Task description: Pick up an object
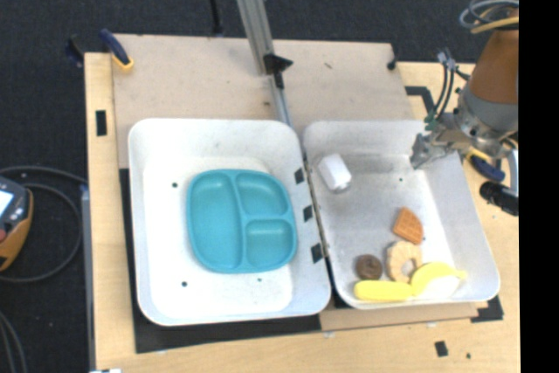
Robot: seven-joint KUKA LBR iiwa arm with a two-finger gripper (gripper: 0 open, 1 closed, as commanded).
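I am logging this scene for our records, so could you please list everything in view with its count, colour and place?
bins: two, white, side by side on the bench
divided plate: one, turquoise, middle of the left bin
cylinder: one, white, upper left of the right bin
wedge: one, orange-brown, right bin, lower right part
round piece: one, dark brown, right bin near the front wall
pale round piece: one, beige, just right of the brown one
banana-like pieces: yellow, front right corner of the right bin; count unclear
clamp: one, blue and yellow, bench's far left corner
arm: one, grey with orange band, right side
hand: one, over the right bin's far right edge
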